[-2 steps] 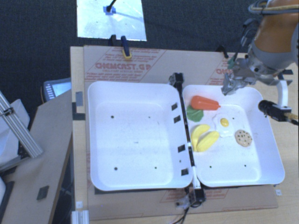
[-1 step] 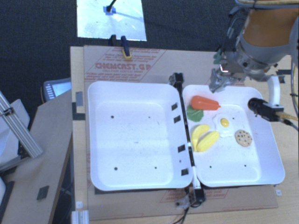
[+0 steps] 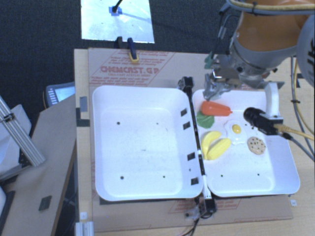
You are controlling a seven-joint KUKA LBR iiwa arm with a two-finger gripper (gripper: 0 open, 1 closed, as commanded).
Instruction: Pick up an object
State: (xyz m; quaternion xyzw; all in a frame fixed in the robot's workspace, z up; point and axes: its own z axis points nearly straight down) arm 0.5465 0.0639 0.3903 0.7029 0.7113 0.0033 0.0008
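In the right bin [image 3: 275,181] lie a toy carrot [image 3: 216,108] with a green top [image 3: 205,120], a yellow banana bunch [image 3: 215,145], a fried egg [image 3: 236,130] and a round cookie [image 3: 256,145]. My gripper [image 3: 213,91] hangs at the bin's back left corner, just above and behind the carrot's orange body. Nothing shows held in it. The arm's orange band and grey wrist [image 3: 261,28] hide the bin's back edge.
The left bin [image 3: 103,181] sits beside it, with a black clip divider [image 3: 194,132] between the two. A black camera mount on a white bracket [image 3: 263,119] juts over the right bin near the egg and cookie. A cable [image 3: 295,132] trails right.
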